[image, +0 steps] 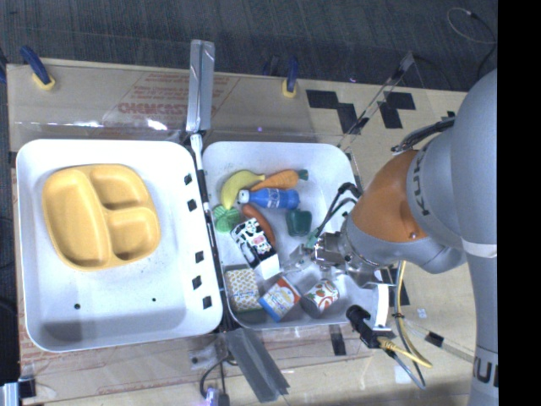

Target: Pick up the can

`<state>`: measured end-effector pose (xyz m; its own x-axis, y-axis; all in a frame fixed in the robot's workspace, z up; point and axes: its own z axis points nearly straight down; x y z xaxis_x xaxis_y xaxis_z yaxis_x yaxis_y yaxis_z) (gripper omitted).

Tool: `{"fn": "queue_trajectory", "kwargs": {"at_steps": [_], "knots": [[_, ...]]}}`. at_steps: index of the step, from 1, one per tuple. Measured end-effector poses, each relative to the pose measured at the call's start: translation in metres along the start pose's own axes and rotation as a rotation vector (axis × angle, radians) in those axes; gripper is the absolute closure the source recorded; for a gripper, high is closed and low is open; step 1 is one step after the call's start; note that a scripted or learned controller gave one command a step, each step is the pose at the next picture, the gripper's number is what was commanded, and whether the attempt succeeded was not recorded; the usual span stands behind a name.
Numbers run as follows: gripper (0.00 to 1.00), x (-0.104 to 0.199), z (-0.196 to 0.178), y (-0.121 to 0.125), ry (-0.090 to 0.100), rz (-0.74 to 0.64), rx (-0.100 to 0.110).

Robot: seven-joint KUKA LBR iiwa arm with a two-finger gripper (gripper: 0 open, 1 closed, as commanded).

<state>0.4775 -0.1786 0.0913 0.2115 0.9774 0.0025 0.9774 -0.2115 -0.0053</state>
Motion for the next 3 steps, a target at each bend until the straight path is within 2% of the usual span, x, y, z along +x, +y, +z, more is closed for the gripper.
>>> {"fn": "queue_trajectory", "kwargs": {"at_steps": [1, 2, 3], "knots": [[0.00, 0.000, 0.000, 0.000, 0.000, 0.000, 0.000], [0.00, 0.041, -0.029, -0.010, -0.002, -0.028, -0.002], [0.00, -0.024, -0.001, 0.003, -0.002, -0.341, -0.001]]}}
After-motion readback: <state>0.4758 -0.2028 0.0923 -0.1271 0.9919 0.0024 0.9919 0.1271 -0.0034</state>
